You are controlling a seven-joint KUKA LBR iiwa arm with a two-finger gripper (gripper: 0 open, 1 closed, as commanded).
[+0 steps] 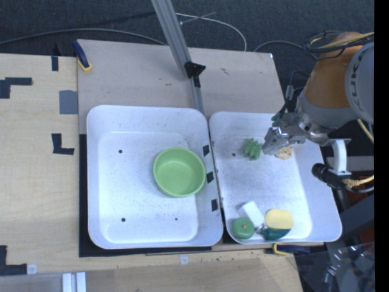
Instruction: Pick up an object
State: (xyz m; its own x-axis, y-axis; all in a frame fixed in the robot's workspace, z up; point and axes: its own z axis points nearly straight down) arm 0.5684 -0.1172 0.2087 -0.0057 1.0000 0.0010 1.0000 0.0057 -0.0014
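Green small toy (pixel 252 148) lies in the right bin (pixel 304 187), just beside the hand (pixel 275 140); its grip I cannot tell, nothing lifted yet.

Pale wooden bench (pixel 140 78), dark carpeted floor (pixel 73 11), loose cables (pixel 225 26), slanted grey metal pole (pixel 170 23)

This is a robotics lab bench, not a home. A plywood bench top (pixel 140 78) carries two shallow white bins (pixel 103 163) side by side, with black tape marks (pixel 59 143) at the left of the frame. Loose cables (pixel 213 23) trail over dark carpet (pixel 255 5) along the top, and a metal pole (pixel 173 29) slants in from the upper middle.
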